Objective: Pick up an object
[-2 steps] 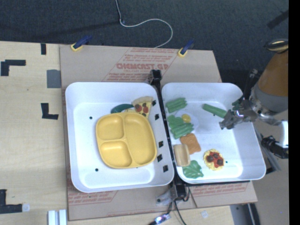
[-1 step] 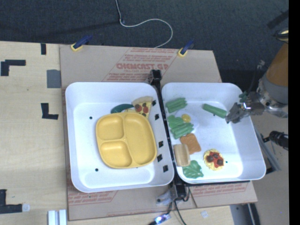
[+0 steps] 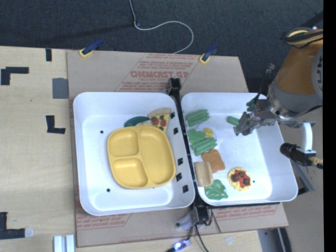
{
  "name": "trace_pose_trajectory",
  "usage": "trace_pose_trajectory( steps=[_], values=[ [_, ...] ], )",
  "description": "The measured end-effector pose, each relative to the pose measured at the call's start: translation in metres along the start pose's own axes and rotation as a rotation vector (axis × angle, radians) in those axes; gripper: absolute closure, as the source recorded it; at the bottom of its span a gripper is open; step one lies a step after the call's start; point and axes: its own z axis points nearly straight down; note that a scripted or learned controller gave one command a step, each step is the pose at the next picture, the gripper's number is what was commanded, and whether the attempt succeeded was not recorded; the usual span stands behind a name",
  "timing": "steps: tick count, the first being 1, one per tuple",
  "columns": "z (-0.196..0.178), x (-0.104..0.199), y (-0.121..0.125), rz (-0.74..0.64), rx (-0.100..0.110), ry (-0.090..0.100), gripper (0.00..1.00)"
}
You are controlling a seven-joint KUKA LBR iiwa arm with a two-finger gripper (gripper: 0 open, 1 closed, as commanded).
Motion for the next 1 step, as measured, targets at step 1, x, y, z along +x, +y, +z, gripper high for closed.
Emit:
trace_pose_trajectory(
  steps=[1],
  values=[
    [0.0055, 0.0484, 0.0167, -0.001, 0.000, 0.000, 1.00]
  ],
)
